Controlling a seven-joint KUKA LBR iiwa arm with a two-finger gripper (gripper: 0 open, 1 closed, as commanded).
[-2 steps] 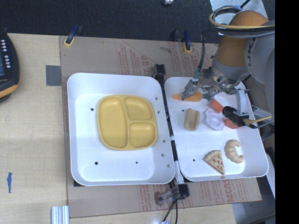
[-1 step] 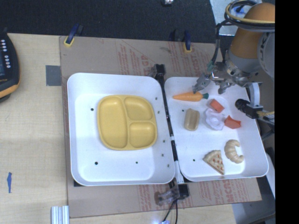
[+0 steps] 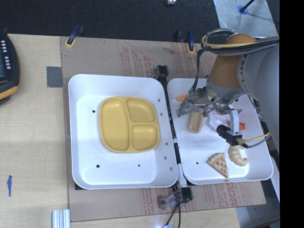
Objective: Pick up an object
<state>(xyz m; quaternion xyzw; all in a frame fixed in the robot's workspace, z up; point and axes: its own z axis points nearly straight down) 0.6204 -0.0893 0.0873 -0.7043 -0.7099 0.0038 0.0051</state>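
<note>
On the desk (image 3: 33, 141), the left bin (image 3: 80, 127) serves as the landmark for everything else. Well to its left, at the desk's edge, lies a black and orange handheld controller (image 3: 7, 63), and a small grey tape square (image 3: 54, 76) sits just off the bin's upper-left corner. Inside the left bin, roughly at its centre, rests a yellow divided plate (image 3: 128, 124) with three compartments, lying flat. Touching the left bin along its right wall is the right bin (image 3: 199, 170), and all the loose items lie there. Nearest the left bin, in the upper part of the right bin, a small orange piece (image 3: 181, 98) peeks out beside the arm's wrist. Just right of that, a tan cylinder (image 3: 194, 121) stands under the tool (image 3: 194, 109), which has the cylinder's upper end between its fingers; the grip looks closed on it, though the wrist hides part of the contact. Further right and lower, a pizza slice toy (image 3: 218, 164) lies near the right bin's front wall, with a croissant toy (image 3: 237, 156) just beside it on the far side from the left bin. Above the croissant, a red piece (image 3: 242, 126) shows next to a black cable fitting (image 3: 227, 134). The grey arm (image 3: 256, 75) with its orange band (image 3: 228, 68) hangs over the right bin's upper-right corner.
</note>
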